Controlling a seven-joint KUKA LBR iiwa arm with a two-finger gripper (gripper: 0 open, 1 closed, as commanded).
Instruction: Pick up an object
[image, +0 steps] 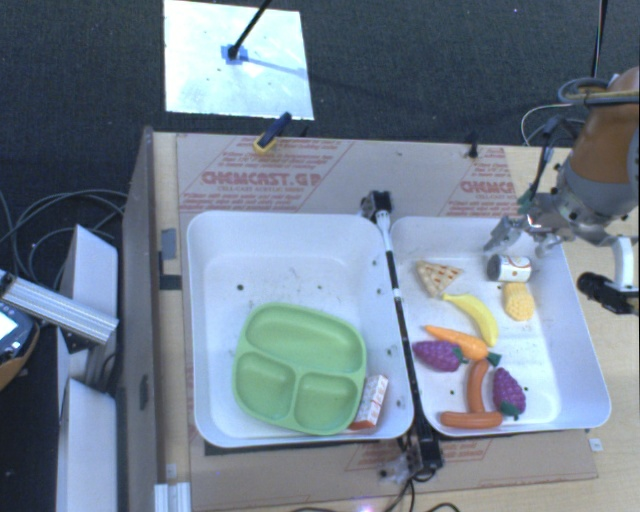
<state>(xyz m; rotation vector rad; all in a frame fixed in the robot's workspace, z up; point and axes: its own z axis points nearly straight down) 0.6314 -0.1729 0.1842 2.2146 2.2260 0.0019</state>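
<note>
The right bin (585, 350) holds toy food: a tan wedge (439, 277), a banana (476, 316), a yellow corn piece (518, 300), a carrot (458, 340), two purple grape bunches (437, 354) (509, 392) and an orange sausage (477, 385). A small white and red can (510, 268) lies at the bin's far side. My gripper (522, 238) hangs just beyond that can at the bin's far right. Its fingers are spread open with nothing between them.
The left bin (215, 300) holds a green divided plate (298, 368) and a small red and white box (373, 400) at its near right corner. A black divider (395, 290) runs between the bins. A yellow-tipped tool (270, 135) lies on the cardboard behind.
</note>
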